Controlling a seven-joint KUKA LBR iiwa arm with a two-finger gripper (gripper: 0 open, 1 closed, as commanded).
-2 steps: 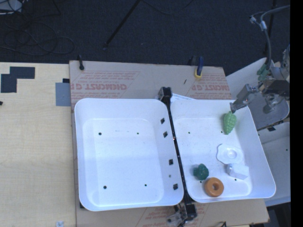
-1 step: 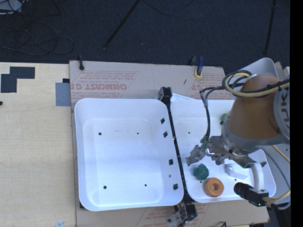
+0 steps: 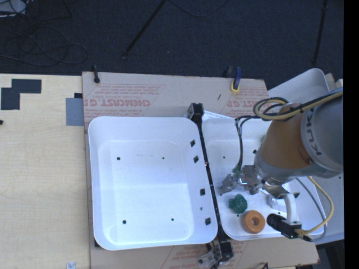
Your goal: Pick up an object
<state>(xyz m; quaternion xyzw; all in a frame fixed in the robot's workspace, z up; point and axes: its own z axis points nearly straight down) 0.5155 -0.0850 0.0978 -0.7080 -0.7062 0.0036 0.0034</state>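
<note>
In the right bin, a small dark green object lies near the front, with an orange ring-shaped object just to its right and nearer the front rim. My gripper hangs low over this bin, just behind the green object and a little to its left. Nothing shows in its grasp. The arm's orange band and grey wrist cover the bin's right half.
The left bin stands beside the right one, with a black divider rail between them. Both rest on a cardboard sheet on the wooden bench. A blue and yellow clamp grips the cardboard's back edge.
</note>
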